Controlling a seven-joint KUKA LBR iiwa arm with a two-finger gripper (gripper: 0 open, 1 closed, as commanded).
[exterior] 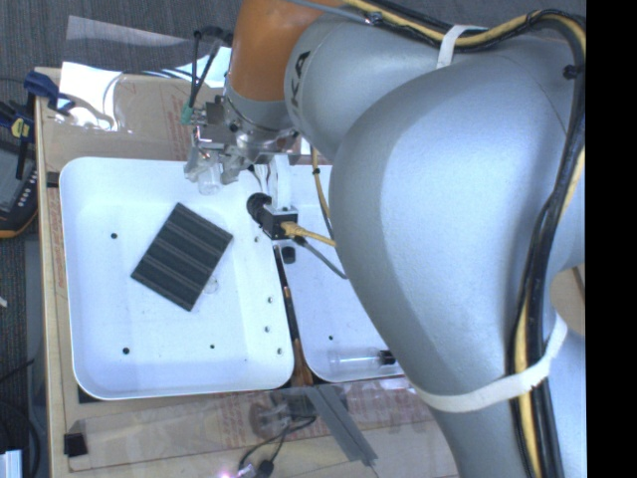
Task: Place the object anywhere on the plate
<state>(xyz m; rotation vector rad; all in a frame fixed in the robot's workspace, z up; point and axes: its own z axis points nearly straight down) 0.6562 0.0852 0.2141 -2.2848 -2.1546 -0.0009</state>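
gripper (211, 172) at 12 o'clock of left bin (100, 357), jaw state cannot be told | 1 dark ribbed plate (182, 256) at bin center, 6 o'clock of gripper, apart | 2 bins | 1 clear tube (353, 362) in right bin (318, 287)

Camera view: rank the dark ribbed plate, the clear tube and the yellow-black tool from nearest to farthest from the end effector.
From the end effector:
1. Dark ribbed plate, left bin, just below it.
2. Yellow-black tool, far left, off the bench.
3. Clear tube, right bin's lower edge.
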